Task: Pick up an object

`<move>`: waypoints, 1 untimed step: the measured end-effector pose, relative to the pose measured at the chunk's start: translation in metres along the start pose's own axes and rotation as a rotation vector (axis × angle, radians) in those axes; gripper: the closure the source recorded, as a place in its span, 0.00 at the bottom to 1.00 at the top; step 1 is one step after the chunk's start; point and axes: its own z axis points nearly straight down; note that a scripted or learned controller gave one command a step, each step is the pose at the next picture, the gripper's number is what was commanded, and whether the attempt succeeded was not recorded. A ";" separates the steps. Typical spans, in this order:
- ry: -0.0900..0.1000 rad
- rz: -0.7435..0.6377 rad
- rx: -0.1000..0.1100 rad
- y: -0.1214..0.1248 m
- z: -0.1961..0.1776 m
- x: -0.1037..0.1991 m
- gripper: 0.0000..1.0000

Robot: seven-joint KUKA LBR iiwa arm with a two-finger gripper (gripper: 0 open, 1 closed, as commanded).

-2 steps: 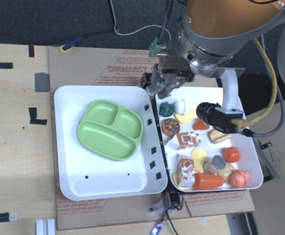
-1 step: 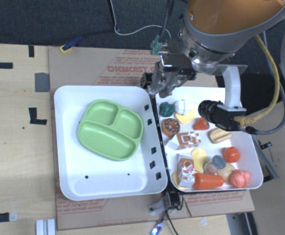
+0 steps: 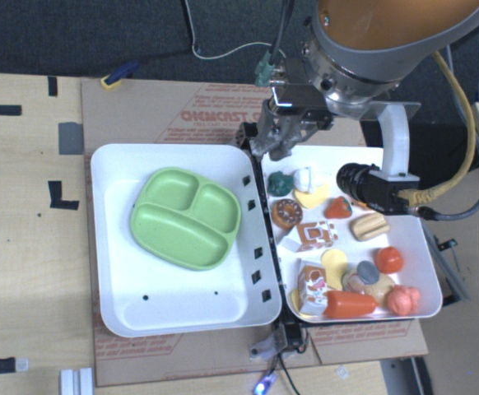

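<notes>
**Gripper at far rim of toy bin, nothing lifted yet**

2 white bins sit side by side on the worktop (image 3: 25, 220). Left bin (image 3: 112, 245) holds 1 green divided plate (image 3: 186, 216), roughly centre. Right bin (image 3: 425, 262) holds the candidate objs, a pile of toy food.

Arm (image 3: 388, 23) comes in from approx 1 o'clock, wrist w/ orange band filling the top right. Gripper (image 3: 276, 142) hangs at the 12 o'clock edge of the right bin, just over the divider between the bins. Its fingers are dark and bunched against the rim; can't tell how far open they are, and no obj is visibly between them.

Objs in right bin, by clock face within the bin:
- teal piece (image 3: 280, 183) and small white piece (image 3: 303, 176) at approx 11, nearest the gripper
- brown round piece (image 3: 287, 212) at 10
- yellow piece (image 3: 311, 197) and red wedge (image 3: 337, 208) near 12
- bread-roll shape (image 3: 369, 225) at 2
- red tomato-like ball (image 3: 389, 259) at 3
- pink piece (image 3: 402, 299) at 4
- orange-red carrot shape (image 3: 351, 304) at 6

A black cylinder part w/ cable (image 3: 369, 185) overhangs the bin's 1 o'clock corner.

Progress, judged: early. All objs lie in the bin, none raised. Left to do: settle on 1 obj (teal or white piece looks closest), close on it, lift clear. Pile is crowded, so neighbours touching may spoil the grasp.
</notes>
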 end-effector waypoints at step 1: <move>-0.004 0.005 0.014 -0.002 0.271 -0.008 1.00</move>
